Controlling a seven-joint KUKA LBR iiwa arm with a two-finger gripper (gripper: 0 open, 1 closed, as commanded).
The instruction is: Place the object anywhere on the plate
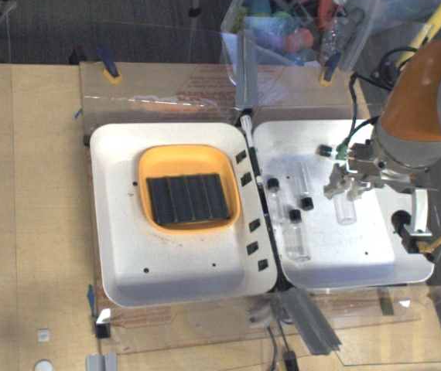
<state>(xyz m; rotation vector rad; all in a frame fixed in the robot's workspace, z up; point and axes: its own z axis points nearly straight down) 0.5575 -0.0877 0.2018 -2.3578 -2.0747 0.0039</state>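
Observation:
An orange plate (152,161) lies in the left white bin (120,261), and a black ridged block (188,198) rests flat on it. Several clear vials with black caps lie scattered in the right bin (375,253): one (294,234) near the divider, one (304,180) toward the middle, and one (346,209) just below my gripper. My gripper (346,190) hangs over the middle of the right bin. It is open, its fingers spread above that last vial with nothing held between them.
A raised divider with black tabs (253,207) separates the two bins. A clear tub of colourful toys (305,14) stands behind the bins. The arm's orange band (425,91) and cables overhang the right bin's far right side.

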